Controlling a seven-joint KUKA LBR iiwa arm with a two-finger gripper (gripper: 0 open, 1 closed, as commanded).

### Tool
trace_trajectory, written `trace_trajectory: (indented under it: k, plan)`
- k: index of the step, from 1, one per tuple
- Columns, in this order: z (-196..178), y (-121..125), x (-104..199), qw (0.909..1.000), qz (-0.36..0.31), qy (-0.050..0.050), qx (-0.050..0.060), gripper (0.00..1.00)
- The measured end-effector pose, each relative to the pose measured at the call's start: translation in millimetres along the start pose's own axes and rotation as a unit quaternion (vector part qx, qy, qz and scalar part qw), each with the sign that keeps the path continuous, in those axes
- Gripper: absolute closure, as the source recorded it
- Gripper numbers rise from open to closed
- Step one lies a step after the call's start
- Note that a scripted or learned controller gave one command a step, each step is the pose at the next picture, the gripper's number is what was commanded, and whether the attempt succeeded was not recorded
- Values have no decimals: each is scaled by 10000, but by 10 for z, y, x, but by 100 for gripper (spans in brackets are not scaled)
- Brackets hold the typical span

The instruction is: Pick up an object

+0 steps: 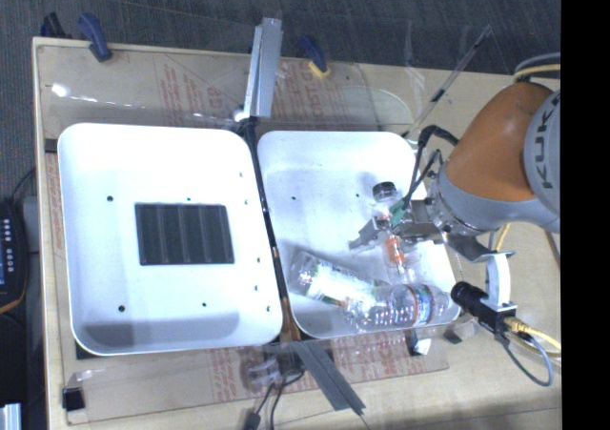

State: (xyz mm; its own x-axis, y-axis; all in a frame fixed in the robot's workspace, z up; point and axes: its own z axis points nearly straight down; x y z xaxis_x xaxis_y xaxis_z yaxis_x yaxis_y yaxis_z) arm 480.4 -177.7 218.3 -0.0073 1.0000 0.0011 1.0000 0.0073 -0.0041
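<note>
Though I cannot tell the gripper's [389, 237] state, the clear bottle [329, 283] looks light and slippery; grasp mid-body.

The arm [505, 171] is grey with a broad orange band and dark lettering. Black cables run along it. A yellow cable [536, 335] trails at five o'clock.

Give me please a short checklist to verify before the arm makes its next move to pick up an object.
1. Objects within reach: clear plastic bottles lie in the right bin: ok.
2. End effector positioned over the right bin: ok.
3. Object between its grasping parts: cannot tell.
4. Bottles separated for a clean grasp: they lie crowded together: not ok.
5. Distance from bin wall: bottles lie near the front rim: not ok.
</note>
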Motion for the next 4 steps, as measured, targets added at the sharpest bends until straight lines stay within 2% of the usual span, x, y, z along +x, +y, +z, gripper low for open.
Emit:
trace_trajectory:
  k: [1,3,4]
  plan:
    - [671,502,-326,9996,-288,-1,1,0]
    - [669,503,-328,9996,-287,-4,-1,0]
    - [571,509,-325,9995,-308,-6,4,100]
